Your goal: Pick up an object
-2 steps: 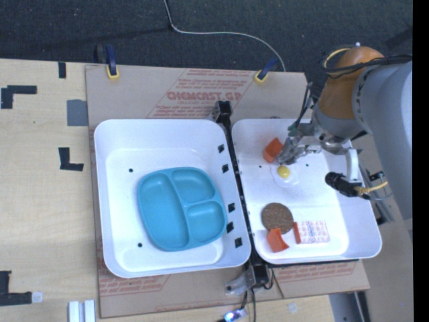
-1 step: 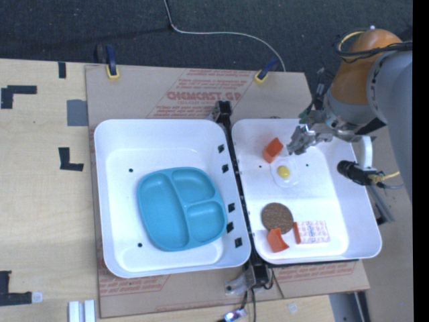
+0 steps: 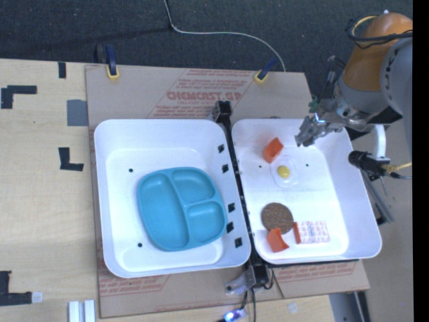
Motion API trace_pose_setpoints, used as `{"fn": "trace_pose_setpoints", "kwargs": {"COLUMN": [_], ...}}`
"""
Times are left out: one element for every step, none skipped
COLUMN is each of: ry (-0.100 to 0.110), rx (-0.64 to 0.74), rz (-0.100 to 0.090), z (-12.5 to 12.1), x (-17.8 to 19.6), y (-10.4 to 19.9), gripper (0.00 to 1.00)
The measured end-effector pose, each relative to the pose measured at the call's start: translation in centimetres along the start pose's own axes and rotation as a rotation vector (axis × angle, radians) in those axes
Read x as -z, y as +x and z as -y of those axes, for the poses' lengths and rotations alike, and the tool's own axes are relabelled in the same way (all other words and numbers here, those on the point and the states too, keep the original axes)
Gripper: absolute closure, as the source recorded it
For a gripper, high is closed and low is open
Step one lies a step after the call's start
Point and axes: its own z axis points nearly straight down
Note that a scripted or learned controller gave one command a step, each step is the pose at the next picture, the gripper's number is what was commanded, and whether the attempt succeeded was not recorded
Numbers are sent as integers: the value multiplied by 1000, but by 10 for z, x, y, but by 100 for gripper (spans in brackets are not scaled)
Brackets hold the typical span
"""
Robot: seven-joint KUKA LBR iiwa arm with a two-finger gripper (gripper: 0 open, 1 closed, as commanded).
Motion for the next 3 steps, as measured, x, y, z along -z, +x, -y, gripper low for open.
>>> {"fn": "trace_pose_setpoints", "kwargs": {"ry": [-3,3,7], "rx": [1,4,3], "rz": [1,-2,-2], "z": [-3,7,15], "x": [64,70,56], "y": [4,56,104], "gripper": [100,100,100]}}
